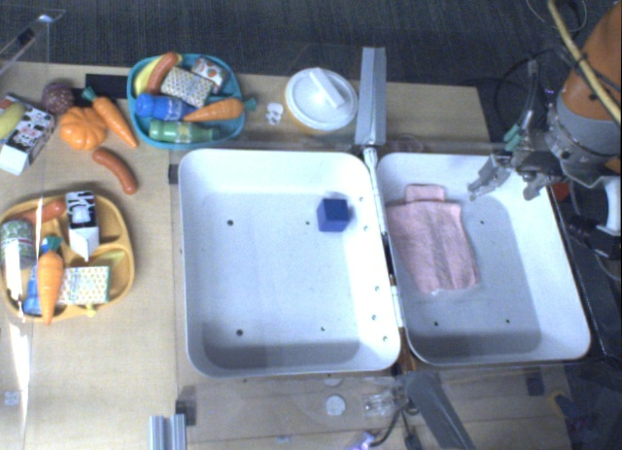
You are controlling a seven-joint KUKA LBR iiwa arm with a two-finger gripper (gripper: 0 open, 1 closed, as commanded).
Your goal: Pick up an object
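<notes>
You're looking at an early stage here: nothing is lifted yet. Your two-finger gripper (507,174) hangs over the far right corner of the right-hand shallow white bin (544,336), and its fingers stand spread apart with nothing between them, so the jaws are open and carrying no load.

Two candidates wait for you. The small blue cube (334,214) sits in the left-hand shallow white bin (233,341), toward its far right side, well apart from the gripper. The folded pink cloth (434,241) lies flat in the right bin, on its left half, near the gripper but not touching it. By my reading the cloth is the closer target, though that's a judgement; the whole pick is still ahead: descend, close, lift.

Count with me: two white bins, one blue cube, one pink cloth. Off the bins, on the wooden bench (146,380), you've got one blue bowl of toy food (185,98), one yellow tray of toy food (63,259), one round white lid (322,98), and a few loose toy vegetables (97,132) beside them.
</notes>
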